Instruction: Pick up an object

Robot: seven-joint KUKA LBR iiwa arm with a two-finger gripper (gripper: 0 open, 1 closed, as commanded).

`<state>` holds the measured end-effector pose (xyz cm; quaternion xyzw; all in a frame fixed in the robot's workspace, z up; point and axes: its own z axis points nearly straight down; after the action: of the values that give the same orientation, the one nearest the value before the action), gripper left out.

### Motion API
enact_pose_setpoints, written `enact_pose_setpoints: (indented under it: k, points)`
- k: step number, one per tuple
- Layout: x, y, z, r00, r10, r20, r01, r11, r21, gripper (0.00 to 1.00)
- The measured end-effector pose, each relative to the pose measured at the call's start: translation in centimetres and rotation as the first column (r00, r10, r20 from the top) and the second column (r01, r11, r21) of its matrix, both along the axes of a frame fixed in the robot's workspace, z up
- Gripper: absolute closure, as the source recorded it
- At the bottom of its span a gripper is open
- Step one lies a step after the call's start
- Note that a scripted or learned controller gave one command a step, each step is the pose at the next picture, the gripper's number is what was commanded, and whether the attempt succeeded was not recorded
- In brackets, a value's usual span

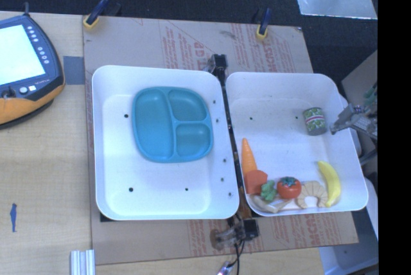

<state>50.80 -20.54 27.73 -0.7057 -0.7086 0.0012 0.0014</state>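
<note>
While the gripper (350, 118) waits at the right bin's (276, 90) edge, grip unreadable, nothing is picked up yet.

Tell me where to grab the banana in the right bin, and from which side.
Grip the banana across its middle, coming straight down from above. It lies flat, running lengthwise along the right bin's right wall, so the narrow width suits the tool. Its lower end looks crowded by pale toy pieces.
</note>
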Motion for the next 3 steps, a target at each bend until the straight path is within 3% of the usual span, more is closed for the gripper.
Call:
enact_pose_setpoints:
  k: [1, 3]
  points:
    - [-2.2, 0.1, -18.6, 1.000, 0.002, -0.001, -0.002, 1.000, 0.000, 0.00]
    - [14.8, -0.6, -18.5, 1.000, 0.000, 0.002, 0.000, 1.000, 0.000, 0.00]
